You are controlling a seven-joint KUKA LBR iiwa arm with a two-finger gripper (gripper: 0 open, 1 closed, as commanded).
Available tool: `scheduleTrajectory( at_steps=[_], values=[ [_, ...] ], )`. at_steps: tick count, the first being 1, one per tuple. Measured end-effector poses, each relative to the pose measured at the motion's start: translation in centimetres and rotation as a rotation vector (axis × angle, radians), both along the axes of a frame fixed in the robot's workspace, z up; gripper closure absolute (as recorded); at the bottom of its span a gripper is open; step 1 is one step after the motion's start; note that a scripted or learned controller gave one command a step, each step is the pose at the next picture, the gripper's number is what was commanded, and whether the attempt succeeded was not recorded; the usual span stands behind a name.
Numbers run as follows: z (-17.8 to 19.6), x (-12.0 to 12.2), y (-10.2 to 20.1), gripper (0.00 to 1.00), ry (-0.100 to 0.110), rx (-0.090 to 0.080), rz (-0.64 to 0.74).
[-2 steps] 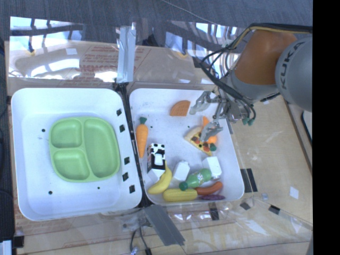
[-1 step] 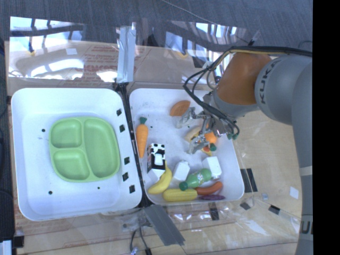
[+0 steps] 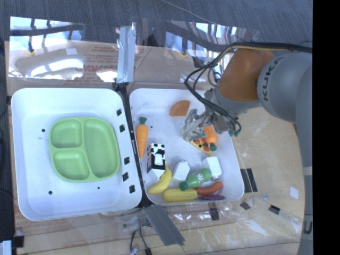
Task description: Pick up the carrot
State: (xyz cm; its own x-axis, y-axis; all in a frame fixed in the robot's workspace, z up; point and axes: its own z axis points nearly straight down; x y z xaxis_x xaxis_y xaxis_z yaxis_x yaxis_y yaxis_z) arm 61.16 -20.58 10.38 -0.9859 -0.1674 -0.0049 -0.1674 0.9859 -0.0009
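Observation:
The carrot (image 3: 142,137), orange with a green top, lies lengthwise against the left wall of the right bin (image 3: 228,142), its top pointing to the far side. My gripper (image 3: 193,125) hangs low over the middle of the same bin, well to the right of the carrot and apart from it. Just under and to the right of the gripper lies a small orange and yellow toy (image 3: 206,140). Nothing of the carrot is hidden.
A green divided plate (image 3: 85,149) sits in the left bin (image 3: 26,142). The right bin also holds an orange slice-shaped piece (image 3: 180,108), a black-and-white carton (image 3: 156,156), two bananas (image 3: 162,182), a green bottle (image 3: 199,178), white blocks (image 3: 214,166) and a red pepper (image 3: 210,188).

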Motion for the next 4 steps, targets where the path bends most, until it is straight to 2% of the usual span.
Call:
scheduleTrajectory(
  at_steps=[1, 2, 3, 4],
  values=[
    [12.0, 1.2, -0.4, 1.00, -0.009, -0.004, 0.015],
    [11.4, 1.0, -0.3, 0.00, 0.001, -0.001, 0.015],
    [7.0, 1.3, -0.2, 0.00, 0.005, 0.001, 0.208],
    [-1.0, 2.0, -0.2, 0.00, 0.001, -0.002, 0.391]
  ],
)
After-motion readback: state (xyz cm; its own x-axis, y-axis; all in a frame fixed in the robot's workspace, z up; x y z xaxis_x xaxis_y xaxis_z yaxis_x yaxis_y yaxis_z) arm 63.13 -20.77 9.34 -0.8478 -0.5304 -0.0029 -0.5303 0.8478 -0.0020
